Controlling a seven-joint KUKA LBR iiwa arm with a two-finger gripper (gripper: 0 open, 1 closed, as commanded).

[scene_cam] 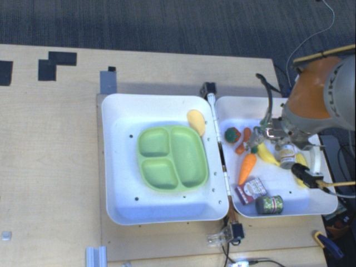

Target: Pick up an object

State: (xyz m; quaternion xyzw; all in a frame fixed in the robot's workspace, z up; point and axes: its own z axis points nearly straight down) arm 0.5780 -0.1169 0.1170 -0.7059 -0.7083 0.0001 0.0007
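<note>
Orange-banded and grey, the arm hangs low over the right white bin [328, 204], its gripper [266, 133] among the toys; whether it is spread or pinched I cannot tell. Likely the reach-in step: next comes a clean descent onto one piece. The orange plastic carrot [246, 168] lies just beside a yellow banana [268, 156], a red tomato [232, 133], a green can [270, 204] — crowded. The left bin's green divided plate [172, 157] sits well apart.

Green divided plate [171, 158] and yellow lemon [196, 120] in left bin [119, 204]; carrot [247, 168], tomato [232, 134], can [270, 204] in right bin [328, 206]; gripper [261, 137] low over right bin, beside tomato.
</note>
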